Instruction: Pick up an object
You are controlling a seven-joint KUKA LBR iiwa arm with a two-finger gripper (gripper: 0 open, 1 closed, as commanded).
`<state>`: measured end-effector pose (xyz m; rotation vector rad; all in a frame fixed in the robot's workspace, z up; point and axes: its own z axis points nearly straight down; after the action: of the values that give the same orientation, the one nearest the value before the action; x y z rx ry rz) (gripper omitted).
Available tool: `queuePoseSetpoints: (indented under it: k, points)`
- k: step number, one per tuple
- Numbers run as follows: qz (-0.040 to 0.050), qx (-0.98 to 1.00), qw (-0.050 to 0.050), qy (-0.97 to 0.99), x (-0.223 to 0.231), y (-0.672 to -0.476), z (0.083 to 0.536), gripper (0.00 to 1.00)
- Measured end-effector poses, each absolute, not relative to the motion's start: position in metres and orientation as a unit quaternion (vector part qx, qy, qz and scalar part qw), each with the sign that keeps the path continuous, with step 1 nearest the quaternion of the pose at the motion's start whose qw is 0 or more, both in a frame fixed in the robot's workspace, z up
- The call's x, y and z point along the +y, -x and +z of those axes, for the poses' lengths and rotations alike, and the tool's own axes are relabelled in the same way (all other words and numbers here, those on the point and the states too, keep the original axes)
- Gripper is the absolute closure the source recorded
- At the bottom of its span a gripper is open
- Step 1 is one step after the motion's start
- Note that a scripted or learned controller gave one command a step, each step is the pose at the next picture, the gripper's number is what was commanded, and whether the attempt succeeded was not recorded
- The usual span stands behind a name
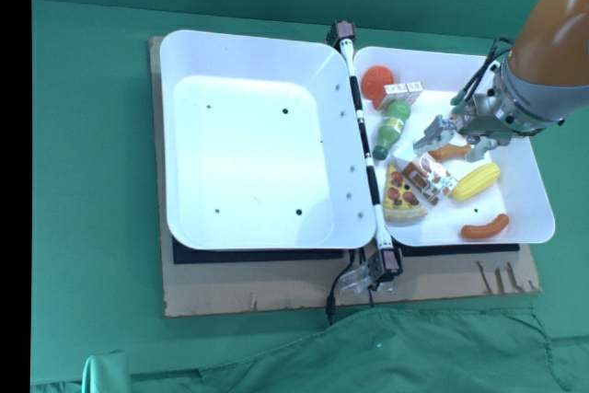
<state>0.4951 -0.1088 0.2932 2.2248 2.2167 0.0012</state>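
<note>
Green cloth covers the bench, and on it two white bins sit side by side on a cardboard sheet. Over the right bin (529, 189) the gripper (457, 132) hangs low, its fingers spread and nothing between them; it is released. Just under it lies a small orange carrot (451, 152), the likeliest target. It looks like a light, hard plastic toy, smooth and rounded, so it could squirt out of a pinch; a hold across its thicker middle, fingers square to its length, seems safest.

Just beside it, toward the bin's near edge, lie a yellow corn (476, 181) and a carton (431, 177), close enough to get nudged. A pizza slice (401, 194) touches the carton's left side, flat and hard to get under. A sausage (485, 226) lies apart near the front wall. Farther off, by the divider, are a green bottle (390, 127), a tomato (375, 82) and a small box (403, 92). Beyond the divider sits the left bin (184, 60)
</note>
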Motion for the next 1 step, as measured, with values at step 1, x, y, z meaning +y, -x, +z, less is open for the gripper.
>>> queuePoseSetpoints:
  k: [1]
  points:
    - [0.0004, 0.706, 0.001, -0.708, -0.1088, -0.4951, 0.2932, 0.00]
